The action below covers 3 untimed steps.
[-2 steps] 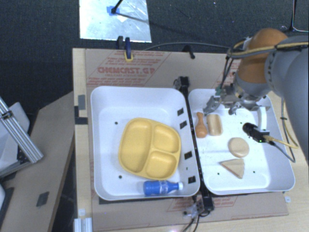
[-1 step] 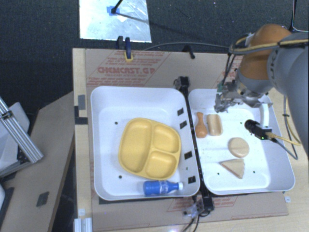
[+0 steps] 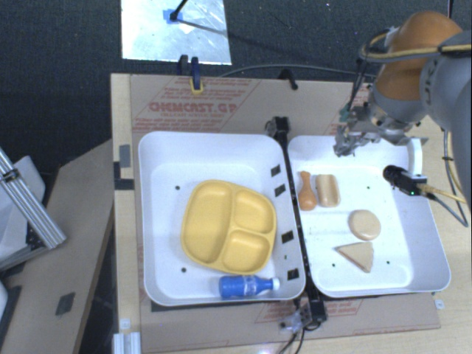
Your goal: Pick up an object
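Carrying two white bins, the counter [image 3: 96,190] lies under the grey arm [image 3: 424,65]. The left bin [image 3: 158,161] holds a yellow divided plate [image 3: 228,225] and a blue bottle [image 3: 247,286]. The right bin [image 3: 420,234] holds a bread roll [image 3: 327,190], a round bun [image 3: 364,224], a wedge [image 3: 357,256] and an orange drumstick [image 3: 306,191]. The gripper [image 3: 345,146] hangs above that bin's far edge, apart from all; its grasp I cannot tell.

Left bin [image 3: 158,198] carries a yellow divided tray [image 3: 228,224], with a blue bottle [image 3: 247,286] lying at its near edge. Right bin [image 3: 428,260] has a hot dog bun [image 3: 327,190], a round bread [image 3: 364,224] and a wedge [image 3: 357,255]. The gripper [image 3: 348,143] hangs over the far rim, apparently holding nothing.
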Motion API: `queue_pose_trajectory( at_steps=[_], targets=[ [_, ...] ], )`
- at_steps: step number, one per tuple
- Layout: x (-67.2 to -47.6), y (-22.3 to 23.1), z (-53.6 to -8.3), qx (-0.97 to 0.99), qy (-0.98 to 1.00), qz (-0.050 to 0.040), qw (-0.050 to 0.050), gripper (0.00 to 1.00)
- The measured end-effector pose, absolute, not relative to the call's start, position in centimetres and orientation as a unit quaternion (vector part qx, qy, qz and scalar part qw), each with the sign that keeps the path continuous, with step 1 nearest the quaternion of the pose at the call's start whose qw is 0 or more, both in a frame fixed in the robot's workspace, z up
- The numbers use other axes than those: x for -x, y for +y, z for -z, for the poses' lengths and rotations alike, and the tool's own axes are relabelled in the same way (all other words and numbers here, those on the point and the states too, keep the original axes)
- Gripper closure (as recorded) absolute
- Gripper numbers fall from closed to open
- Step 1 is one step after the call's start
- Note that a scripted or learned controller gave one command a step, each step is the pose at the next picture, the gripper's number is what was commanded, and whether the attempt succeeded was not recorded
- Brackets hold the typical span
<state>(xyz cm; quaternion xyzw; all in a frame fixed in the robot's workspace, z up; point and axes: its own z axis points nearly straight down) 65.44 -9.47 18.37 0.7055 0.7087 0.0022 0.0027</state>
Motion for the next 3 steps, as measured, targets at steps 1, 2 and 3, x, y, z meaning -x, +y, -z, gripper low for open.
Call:
queue_pose_trajectory(
  at_steps=[1, 2, 3],
  targets=[
    [-65.6, -9.5, -21.1, -0.706, 0.709, -0.0017, 0.002, 1.0],
    [-64.6, -5.1, -20.9, -0.704, 0.71, -0.0009, 0.0, 1.0],
    [-63.9, 1.2, -21.9, -0.703, 0.711, -0.0015, 0.0, 1.0]
  ],
)
